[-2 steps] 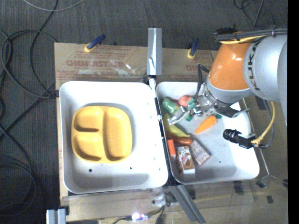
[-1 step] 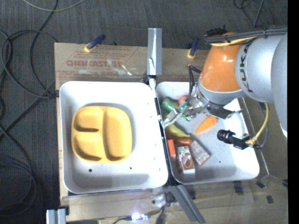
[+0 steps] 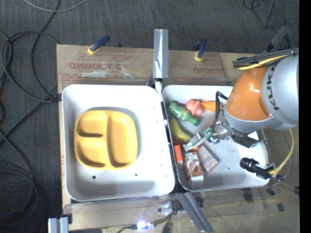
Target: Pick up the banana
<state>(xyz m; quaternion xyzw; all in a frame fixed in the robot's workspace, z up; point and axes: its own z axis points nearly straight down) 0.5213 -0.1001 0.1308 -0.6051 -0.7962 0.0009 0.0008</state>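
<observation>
Left bin (image 3: 68, 144) holds a yellow divided tray (image 3: 106, 138). In the right bin (image 3: 252, 176), far left side: banana (image 3: 179, 131), w/ a green bottle (image 3: 183, 113) lying across its top end and small cartons (image 3: 193, 165) below. My gripper (image 3: 203, 136) sits just right of the banana, above the cartons; can't tell how far open it is or whether it's got anything.

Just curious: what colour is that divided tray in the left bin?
Yellow tray, camera view.
</observation>
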